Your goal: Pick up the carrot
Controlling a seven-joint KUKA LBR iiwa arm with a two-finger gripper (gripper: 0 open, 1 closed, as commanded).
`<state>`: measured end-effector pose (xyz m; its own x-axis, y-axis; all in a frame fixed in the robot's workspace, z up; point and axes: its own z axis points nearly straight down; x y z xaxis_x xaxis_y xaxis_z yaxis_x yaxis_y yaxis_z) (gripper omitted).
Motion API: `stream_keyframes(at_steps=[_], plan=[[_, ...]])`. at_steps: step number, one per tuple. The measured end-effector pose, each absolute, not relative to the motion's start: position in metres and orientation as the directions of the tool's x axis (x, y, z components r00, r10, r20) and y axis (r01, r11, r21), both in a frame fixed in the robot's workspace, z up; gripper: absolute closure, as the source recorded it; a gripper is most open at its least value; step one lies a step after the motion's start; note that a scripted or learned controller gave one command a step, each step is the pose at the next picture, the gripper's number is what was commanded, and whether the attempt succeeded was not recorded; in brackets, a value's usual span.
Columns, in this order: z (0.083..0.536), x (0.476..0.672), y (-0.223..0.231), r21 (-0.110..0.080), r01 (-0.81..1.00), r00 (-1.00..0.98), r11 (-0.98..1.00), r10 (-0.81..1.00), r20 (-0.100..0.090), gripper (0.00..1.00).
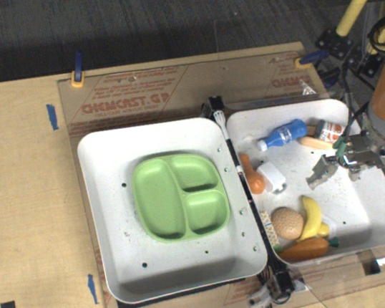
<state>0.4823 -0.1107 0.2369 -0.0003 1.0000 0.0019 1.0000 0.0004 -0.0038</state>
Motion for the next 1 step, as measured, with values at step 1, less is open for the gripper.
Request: stream_keyframes(at_steps=[1], plan=[[0.1919,0.5346,-0.1815,0.005,0.973,-0.23,0.23,0.973,-0.005,0.0]])
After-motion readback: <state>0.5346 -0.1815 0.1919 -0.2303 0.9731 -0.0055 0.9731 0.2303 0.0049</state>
